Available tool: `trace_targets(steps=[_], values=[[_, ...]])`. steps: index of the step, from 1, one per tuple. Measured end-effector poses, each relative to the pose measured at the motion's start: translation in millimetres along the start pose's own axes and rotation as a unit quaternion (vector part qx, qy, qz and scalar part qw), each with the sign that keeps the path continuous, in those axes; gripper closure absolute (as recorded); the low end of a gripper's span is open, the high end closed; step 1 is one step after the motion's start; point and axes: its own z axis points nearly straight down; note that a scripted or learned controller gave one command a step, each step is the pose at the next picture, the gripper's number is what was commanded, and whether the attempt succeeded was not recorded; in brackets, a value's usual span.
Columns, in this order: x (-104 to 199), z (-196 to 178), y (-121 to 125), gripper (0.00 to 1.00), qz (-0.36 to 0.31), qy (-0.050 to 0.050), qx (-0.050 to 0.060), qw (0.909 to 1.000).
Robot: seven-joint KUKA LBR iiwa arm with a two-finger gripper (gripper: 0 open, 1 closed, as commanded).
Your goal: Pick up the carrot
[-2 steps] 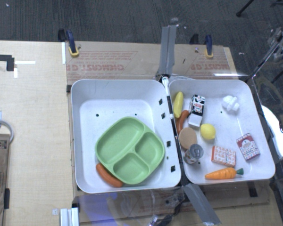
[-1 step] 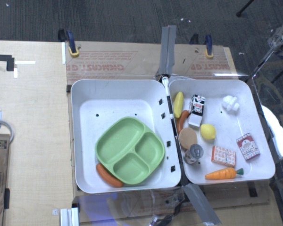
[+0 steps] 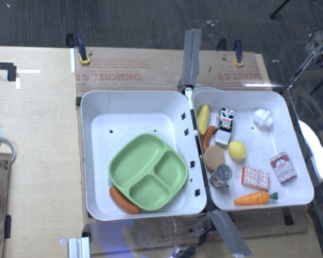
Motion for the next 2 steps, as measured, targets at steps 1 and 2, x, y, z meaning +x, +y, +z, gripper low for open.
trace_targets(steps=[1, 2], values=[[-0.1, -0.1, 0.1, 1.0, -0.118, 0.0, 0.0, 0.993], [9.0, 0.8, 6.9, 1.0, -0.242, 0.0, -0.002, 0.9703]])
